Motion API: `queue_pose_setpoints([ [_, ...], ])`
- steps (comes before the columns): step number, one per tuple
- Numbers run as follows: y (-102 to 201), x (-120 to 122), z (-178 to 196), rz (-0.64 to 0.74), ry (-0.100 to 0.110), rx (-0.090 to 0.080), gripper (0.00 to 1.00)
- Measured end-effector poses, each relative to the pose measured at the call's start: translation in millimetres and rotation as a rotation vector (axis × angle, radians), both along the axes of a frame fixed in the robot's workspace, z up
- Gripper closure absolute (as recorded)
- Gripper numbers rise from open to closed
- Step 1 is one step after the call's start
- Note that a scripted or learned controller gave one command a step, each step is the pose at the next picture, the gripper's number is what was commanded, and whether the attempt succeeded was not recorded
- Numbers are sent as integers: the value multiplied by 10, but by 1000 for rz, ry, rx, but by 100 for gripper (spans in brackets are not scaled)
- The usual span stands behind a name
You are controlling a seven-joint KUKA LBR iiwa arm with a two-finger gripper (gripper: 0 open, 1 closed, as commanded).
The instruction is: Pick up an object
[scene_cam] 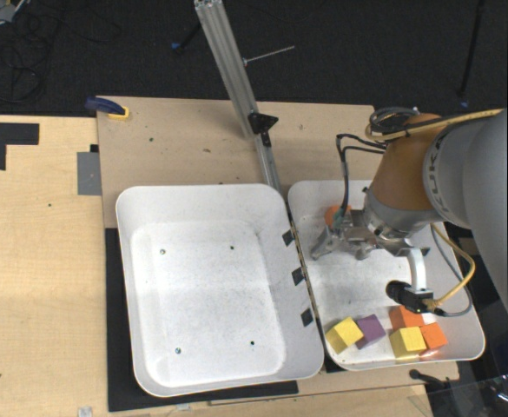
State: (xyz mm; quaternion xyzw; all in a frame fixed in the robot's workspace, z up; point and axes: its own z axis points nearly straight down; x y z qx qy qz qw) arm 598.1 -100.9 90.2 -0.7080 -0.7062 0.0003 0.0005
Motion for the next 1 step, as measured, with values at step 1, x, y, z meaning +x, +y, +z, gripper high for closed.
queue_pose_setpoints([
  [1, -19, -2, 114, -9, 0, 2, 100],
])
